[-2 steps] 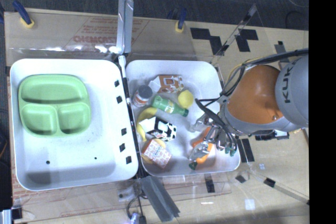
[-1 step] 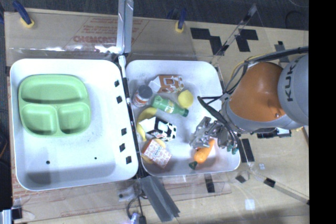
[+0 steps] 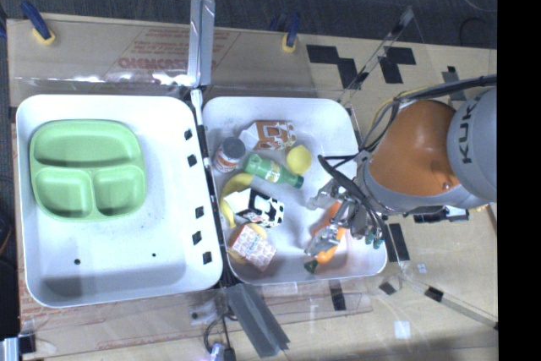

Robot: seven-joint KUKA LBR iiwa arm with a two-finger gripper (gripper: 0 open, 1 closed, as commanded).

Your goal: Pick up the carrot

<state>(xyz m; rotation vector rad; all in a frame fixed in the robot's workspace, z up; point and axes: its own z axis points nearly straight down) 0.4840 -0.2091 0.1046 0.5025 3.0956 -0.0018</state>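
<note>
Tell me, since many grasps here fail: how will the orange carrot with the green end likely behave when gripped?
The orange carrot with the green end looks stiff and tapered, so it may squirt out of a pinch near its narrow end. Its rounded body probably rolls if nudged. It lies close to the right white bin's wall, beneath the two-finger gripper, likely crowding finger placement.

We see a tan surface point(image 3: 439, 300) bearing two shallow white bins side by side, left bin point(image 3: 51, 283) and right bin point(image 3: 338, 118).
</note>
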